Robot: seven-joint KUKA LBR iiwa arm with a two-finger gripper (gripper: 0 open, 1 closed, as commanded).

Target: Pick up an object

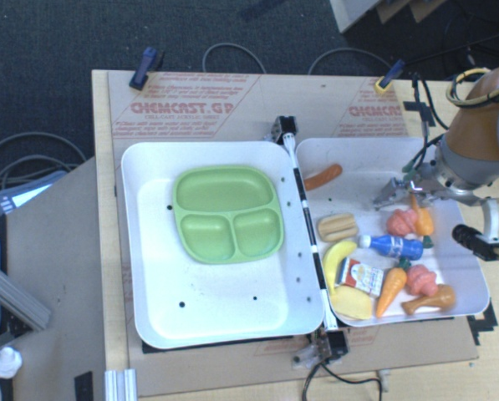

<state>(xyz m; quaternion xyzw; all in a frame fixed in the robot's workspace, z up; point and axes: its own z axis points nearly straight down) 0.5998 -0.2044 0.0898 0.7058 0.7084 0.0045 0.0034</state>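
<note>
The right bin (362, 152) holds several toy foods: a sausage (323, 176), a bread bun (337, 225), a banana (343, 282), a blue bottle (393, 246), a carrot (389, 289), a red and white packet (363, 277), a chicken leg (429, 301) and a pink piece (420, 279). My gripper (402, 190) hangs low over the bin's far right part. It sits just above a pink lump (401, 222) and an orange piece (424, 221). Nothing shows between it and them that I can call held.
A green divided plate (228, 213) lies in the left bin (149, 249). A raised rim (303, 224) separates the two bins. Blue clamps (143, 67) (389, 75) hold the cardboard base at the back. Cables (23, 165) lie off the bench to the left.
</note>
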